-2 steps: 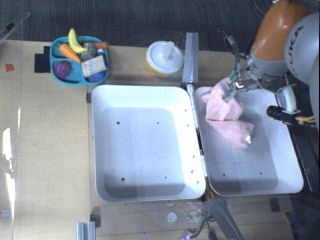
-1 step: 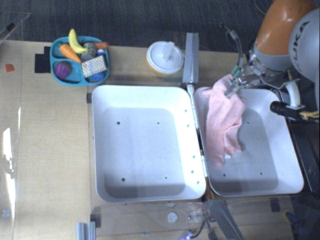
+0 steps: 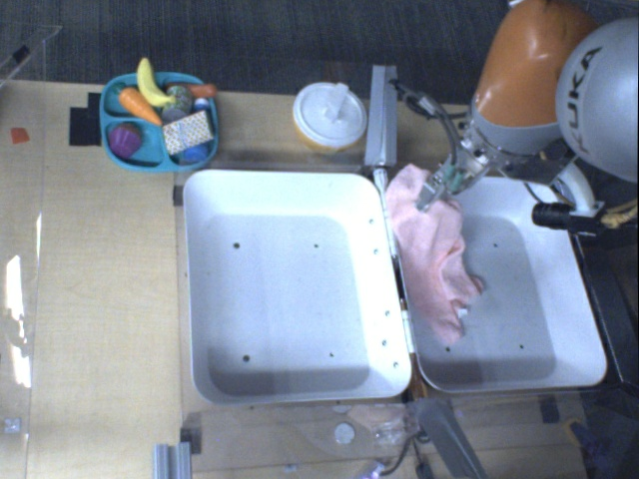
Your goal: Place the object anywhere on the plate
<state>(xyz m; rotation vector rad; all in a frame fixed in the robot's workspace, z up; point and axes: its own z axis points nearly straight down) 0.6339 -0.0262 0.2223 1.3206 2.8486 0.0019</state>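
Pink cloth [image 3: 436,257] lies draped in right bin [image 3: 539,367], along its left wall. Gripper [image 3: 431,194] sits at cloth's top edge, apparently pinching a fold, though fingertips are small and blurred. Lift high so trailing fabric clears the bin wall

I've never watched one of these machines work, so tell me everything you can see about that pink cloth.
The pink cloth looks like soft, thin fabric, pale pink and crumpled into folds. It lies in the right bin, along that bin's left side, its upper left edge draped against the wall next to the left bin. The gripper is at its top end, where the cloth bunches upward. The lower end trails to a ragged tip.
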